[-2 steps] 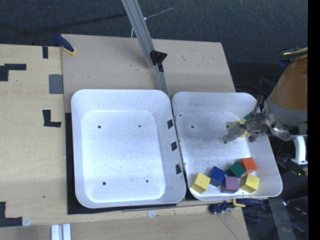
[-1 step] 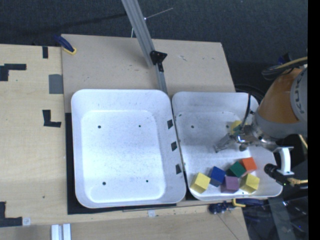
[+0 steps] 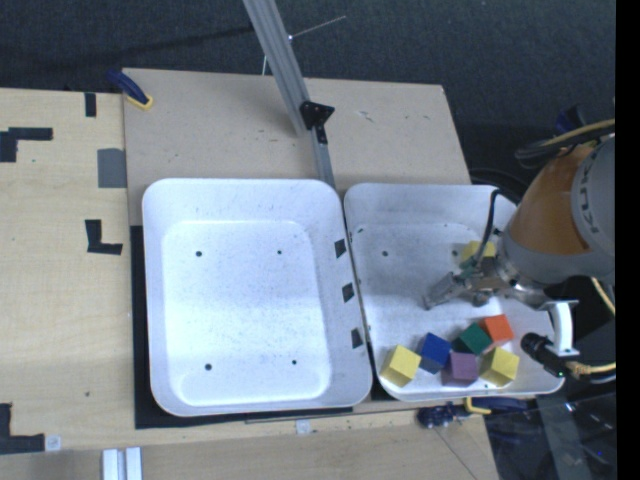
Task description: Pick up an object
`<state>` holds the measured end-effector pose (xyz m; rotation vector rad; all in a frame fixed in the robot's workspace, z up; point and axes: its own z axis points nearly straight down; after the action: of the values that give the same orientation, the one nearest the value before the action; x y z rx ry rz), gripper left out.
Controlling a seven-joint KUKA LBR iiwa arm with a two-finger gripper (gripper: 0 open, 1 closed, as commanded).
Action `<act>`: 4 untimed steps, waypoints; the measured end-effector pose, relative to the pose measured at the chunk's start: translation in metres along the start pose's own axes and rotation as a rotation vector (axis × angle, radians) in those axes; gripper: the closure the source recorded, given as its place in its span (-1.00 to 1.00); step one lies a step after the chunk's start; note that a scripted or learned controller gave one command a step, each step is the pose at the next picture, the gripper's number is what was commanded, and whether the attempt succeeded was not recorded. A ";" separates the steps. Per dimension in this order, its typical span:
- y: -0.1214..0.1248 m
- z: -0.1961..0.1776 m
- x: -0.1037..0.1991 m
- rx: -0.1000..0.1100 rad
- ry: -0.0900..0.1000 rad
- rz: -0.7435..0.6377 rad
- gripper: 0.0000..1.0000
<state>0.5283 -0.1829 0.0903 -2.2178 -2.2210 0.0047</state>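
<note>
the gripper (image 3: 447,290) is seen low inside the right bin (image 3: 420,208), reaching in from the right, its fingers (image 3: 437,296) parted a little over bare bin floor with nothing held between them. the approach step is judged to be in hand, no object being gripped yet. a cluster of small blocks lies at the bin's near edge: a yellow block (image 3: 402,365), a blue block (image 3: 434,352), a purple block (image 3: 462,367), a green block (image 3: 473,339), an orange block (image 3: 497,328) and another yellow block (image 3: 503,365). a shift toward the cluster, with the fingers set astride one block, is what the next move is judged to need. the left bin (image 3: 240,298) sits just beside, on a pale wooden bench (image 3: 60,268) over dark carpet.
</note>
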 end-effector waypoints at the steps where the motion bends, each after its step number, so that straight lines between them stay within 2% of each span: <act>1: 0.000 -0.011 0.001 -0.001 0.002 -0.001 1.00; 2: -0.001 -0.053 0.003 -0.006 0.000 0.000 1.00; 3: -0.004 -0.115 0.001 -0.009 -0.002 0.000 1.00; 4: -0.003 -0.153 0.001 -0.007 -0.001 0.000 1.00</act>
<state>0.5261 -0.1818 0.2430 -2.2215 -2.2256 -0.0020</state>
